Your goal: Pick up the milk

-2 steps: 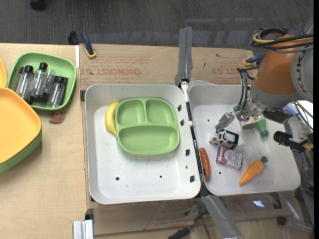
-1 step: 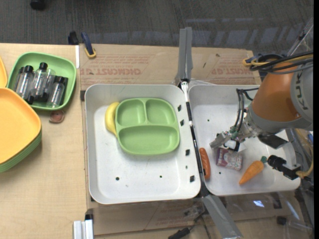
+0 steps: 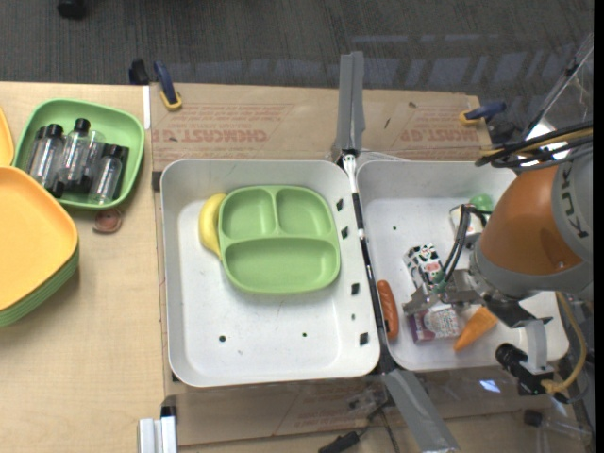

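Jaws just beside black-and-white milk carton (image 3: 424, 261), right bin (image 3: 401, 206)

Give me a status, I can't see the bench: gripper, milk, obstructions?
Gripper low in right bin. Milk just beside it, not held. Hot dog and carrot close by.
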Action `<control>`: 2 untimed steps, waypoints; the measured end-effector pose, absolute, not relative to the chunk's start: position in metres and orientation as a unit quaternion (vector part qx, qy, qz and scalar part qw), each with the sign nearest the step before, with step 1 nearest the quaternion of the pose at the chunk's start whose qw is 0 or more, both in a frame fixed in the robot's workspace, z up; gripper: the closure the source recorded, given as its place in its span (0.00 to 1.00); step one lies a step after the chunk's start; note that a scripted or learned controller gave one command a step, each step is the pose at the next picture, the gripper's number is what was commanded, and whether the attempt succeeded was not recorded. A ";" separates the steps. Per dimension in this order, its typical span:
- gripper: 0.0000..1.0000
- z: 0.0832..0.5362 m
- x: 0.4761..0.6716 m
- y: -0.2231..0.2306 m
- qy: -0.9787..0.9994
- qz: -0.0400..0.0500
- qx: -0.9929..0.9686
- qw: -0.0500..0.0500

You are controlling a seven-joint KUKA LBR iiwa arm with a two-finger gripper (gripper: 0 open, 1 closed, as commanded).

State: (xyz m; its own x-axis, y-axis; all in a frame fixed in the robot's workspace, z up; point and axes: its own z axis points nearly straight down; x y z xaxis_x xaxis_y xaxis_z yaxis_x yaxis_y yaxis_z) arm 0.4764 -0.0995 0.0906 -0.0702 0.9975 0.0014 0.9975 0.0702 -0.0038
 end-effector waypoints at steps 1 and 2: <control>0.00 0.090 0.514 -0.097 -0.617 0.002 -0.787 0.001; 1.00 0.099 0.513 -0.098 -0.617 0.003 -0.787 0.001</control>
